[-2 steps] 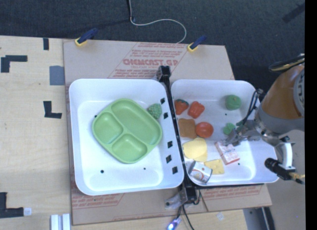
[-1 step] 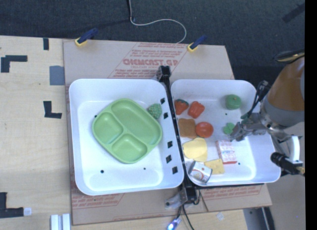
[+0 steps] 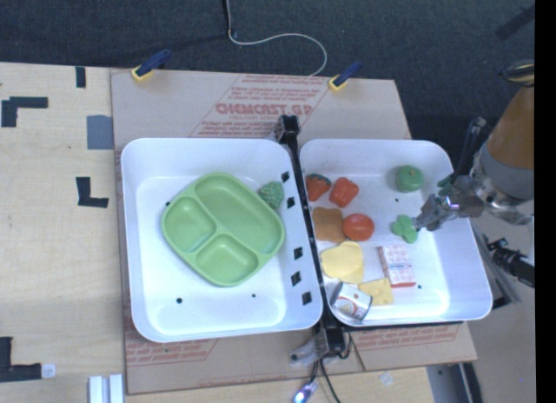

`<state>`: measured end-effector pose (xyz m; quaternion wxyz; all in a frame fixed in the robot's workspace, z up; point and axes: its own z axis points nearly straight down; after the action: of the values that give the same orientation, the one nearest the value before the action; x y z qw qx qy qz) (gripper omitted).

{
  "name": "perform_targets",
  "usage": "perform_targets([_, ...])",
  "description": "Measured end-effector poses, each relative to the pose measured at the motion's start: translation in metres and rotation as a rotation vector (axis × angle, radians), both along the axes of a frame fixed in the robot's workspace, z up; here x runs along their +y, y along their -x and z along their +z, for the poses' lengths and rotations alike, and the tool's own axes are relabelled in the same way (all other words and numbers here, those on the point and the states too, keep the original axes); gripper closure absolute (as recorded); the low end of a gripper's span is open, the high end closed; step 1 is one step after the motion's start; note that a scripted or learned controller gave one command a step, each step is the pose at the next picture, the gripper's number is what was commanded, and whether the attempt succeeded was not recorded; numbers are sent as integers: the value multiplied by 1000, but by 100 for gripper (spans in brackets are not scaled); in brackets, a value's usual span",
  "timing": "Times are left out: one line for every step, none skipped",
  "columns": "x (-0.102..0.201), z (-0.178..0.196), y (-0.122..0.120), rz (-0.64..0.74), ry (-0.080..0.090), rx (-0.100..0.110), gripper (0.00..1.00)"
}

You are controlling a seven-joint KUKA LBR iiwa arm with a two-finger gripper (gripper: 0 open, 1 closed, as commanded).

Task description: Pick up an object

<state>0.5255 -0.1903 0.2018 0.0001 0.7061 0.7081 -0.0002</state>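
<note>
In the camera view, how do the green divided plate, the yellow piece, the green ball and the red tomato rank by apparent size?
1. green divided plate
2. yellow piece
3. green ball and red tomato: they look alike, so I leave them unranked.

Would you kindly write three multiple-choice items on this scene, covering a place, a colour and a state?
1. Where is the green tray?
A. left bin
B. right bin
C. on the cardboard outside the bins

2. What colour is the flat piece near the middle of the right bin?
A. blue
B. yellow
C. black

3. Where is the gripper?
A. over the tray
B. outside both bins
C. beside a small green piece in the right bin

Key: 1 A, it lies in the left bin; 2 B, it is plainly yellow; 3 C, its tip is next to that piece.
</note>
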Motion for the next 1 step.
perform_targets([1,21,-1,0,-1,2,100])
